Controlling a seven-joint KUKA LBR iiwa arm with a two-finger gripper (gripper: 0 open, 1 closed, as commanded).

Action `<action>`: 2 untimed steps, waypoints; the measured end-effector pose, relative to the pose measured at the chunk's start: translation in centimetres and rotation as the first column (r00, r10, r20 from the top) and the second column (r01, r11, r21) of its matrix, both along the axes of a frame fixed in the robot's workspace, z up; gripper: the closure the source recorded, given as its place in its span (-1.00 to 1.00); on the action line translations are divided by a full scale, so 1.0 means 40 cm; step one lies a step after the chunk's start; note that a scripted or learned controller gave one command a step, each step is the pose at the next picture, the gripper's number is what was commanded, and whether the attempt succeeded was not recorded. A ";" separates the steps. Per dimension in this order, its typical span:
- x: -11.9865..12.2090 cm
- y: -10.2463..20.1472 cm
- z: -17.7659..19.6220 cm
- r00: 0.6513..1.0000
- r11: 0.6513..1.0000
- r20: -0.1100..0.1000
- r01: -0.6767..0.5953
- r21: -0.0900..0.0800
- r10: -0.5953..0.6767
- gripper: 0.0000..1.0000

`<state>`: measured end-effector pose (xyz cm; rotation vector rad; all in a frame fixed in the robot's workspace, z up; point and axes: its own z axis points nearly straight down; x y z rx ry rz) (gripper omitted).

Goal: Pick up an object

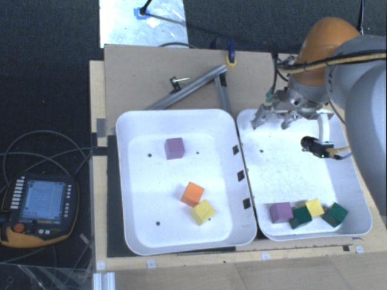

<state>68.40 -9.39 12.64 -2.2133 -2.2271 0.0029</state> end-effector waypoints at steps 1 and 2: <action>0.006 0.000 0.038 1.000 1.000 0.008 -0.003 -0.001 0.003 1.00; -0.006 -0.010 0.194 1.000 1.000 0.012 0.004 -0.001 -0.004 1.00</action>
